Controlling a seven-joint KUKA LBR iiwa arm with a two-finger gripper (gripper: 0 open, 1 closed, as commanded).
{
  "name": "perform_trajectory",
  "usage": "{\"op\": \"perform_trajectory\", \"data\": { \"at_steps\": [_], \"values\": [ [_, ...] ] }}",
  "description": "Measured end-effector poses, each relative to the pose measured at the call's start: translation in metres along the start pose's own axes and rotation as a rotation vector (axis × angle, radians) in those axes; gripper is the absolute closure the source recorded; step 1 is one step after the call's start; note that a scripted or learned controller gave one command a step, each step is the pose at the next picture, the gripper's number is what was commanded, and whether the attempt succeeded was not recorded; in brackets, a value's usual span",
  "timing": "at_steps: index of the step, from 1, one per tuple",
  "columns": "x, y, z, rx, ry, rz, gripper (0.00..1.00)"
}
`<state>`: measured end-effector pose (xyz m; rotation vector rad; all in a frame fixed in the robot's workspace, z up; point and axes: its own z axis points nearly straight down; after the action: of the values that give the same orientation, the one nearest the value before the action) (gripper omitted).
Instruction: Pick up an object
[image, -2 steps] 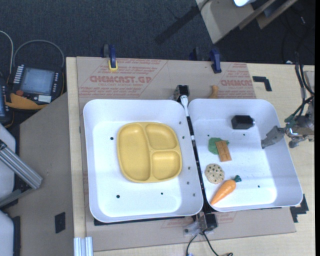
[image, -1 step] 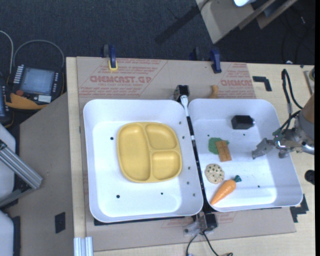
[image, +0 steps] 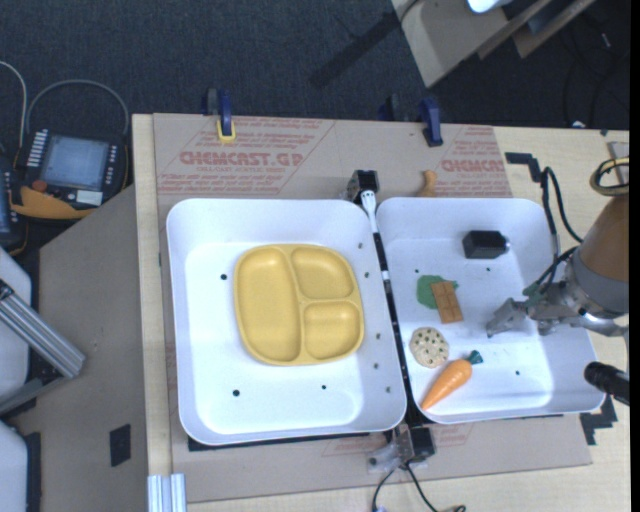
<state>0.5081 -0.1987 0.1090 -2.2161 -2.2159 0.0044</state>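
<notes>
The gripper (image: 503, 318) is seen low over the right bin (image: 520, 385), reaching in from the right, its fingers parted and nothing held between them. A carrot (image: 446, 382) is lying near the front edge, a cookie (image: 429, 346) just beside it. A brown bar (image: 447, 301) is resting on a green piece (image: 431, 291); a black block (image: 484, 243) is set farther back. A yellow tray (image: 298, 303) is placed in the left bin (image: 200, 330).

Grey arm (image: 612, 262) w/ orange band
</notes>
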Motion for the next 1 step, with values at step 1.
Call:
{"op": "perform_trajectory", "data": {
  "at_steps": [1],
  "values": [
    [0.0006, -0.0004, 0.0260, -0.003, -0.001, 0.000, 0.00]
  ]
}}
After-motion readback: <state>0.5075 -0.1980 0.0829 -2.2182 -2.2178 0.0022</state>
